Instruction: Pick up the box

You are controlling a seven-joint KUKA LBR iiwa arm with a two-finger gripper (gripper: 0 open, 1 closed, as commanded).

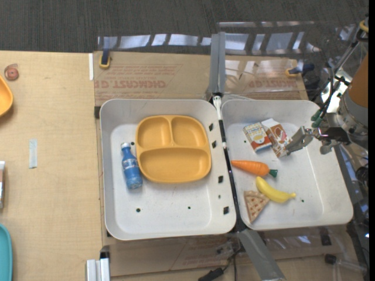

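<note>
Two small boxes lie side by side in the right bin [328, 206], towards its back. One is an orange and white box [255, 137]. The other is a red and white box [276, 136], tilted, just to its right. My gripper [311, 143] hangs over the right part of this bin, right of the red and white box. Its fingers are spread open with nothing between them. The left fingertip [296, 142] is close to that box's right edge; I cannot tell whether it touches.
In the right bin, a carrot [251, 167], a banana [274, 192] and a triangular cracker-like piece [255, 205] lie in front of the boxes. The left bin [111, 209] holds a yellow divided plate [173, 148] and a blue bottle [131, 166].
</note>
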